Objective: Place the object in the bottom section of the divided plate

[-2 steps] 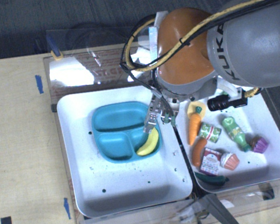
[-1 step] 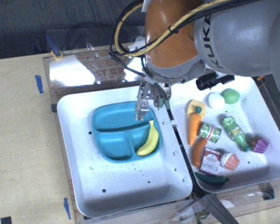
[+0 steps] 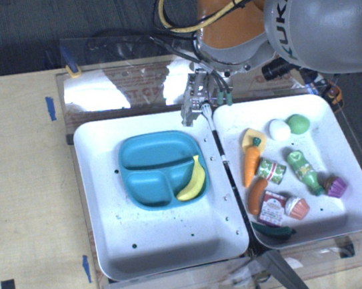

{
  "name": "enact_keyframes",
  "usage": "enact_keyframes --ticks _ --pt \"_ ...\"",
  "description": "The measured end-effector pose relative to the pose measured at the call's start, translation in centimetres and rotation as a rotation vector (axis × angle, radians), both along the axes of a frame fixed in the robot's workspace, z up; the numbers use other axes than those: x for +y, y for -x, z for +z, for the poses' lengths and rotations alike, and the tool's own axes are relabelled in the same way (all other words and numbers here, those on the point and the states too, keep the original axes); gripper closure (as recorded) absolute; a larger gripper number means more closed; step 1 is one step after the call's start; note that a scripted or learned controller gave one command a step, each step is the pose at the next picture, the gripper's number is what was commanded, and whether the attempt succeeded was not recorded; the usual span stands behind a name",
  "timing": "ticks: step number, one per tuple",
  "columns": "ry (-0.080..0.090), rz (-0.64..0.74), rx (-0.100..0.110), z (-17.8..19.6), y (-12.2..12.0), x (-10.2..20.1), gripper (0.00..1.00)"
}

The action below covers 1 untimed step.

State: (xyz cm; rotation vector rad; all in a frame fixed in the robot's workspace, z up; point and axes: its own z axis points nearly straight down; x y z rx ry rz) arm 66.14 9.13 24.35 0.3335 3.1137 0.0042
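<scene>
Banana in the blue divided plate, gripper up at the bins' far edge.

From the camera view I count two white bins: the left bin holds one plate and one banana, which lies in the plate's lower right section, curving along its rim. The right bin holds one carrot, one white egg, one green ball, one green bottle and a few small packaged items. I cannot tell whether the fingers are apart or together; I see nothing between them.
</scene>
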Motion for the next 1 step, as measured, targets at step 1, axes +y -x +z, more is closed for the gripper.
enact_keyframes --ticks 1 --pt "0.002 0.175 0.006 -0.78 5.31 -3.24 1.00"
